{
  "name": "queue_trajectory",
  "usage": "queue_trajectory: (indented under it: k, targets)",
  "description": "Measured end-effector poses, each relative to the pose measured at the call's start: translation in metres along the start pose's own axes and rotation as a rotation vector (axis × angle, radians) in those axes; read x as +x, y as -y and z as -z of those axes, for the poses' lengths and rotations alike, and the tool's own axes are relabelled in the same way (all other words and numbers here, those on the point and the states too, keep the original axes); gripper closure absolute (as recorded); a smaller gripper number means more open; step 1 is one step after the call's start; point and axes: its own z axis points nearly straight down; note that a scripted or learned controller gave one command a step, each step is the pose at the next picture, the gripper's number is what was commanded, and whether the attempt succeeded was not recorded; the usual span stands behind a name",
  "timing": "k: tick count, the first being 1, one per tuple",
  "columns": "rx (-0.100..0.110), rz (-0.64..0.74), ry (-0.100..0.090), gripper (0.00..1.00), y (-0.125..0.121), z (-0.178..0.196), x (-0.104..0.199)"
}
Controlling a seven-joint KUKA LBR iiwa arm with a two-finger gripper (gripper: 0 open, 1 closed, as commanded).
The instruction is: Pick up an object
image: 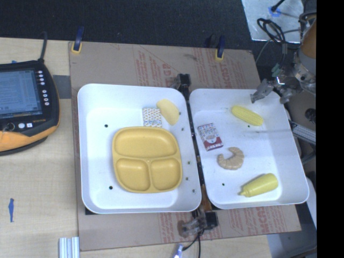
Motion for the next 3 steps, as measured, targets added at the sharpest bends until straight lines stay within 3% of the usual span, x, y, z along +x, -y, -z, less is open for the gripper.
queue_trajectory:
  k: [1,2,3]
  targets:
    - [0.004,0.003,-0.001,0.0,0.001,-0.012,0.017]
    - [0.006,0.005,0.0,0.0,0.001,-0.093,0.023]
    - [0.001,0.001,0.0,0.0,0.0,-0.042,0.001]
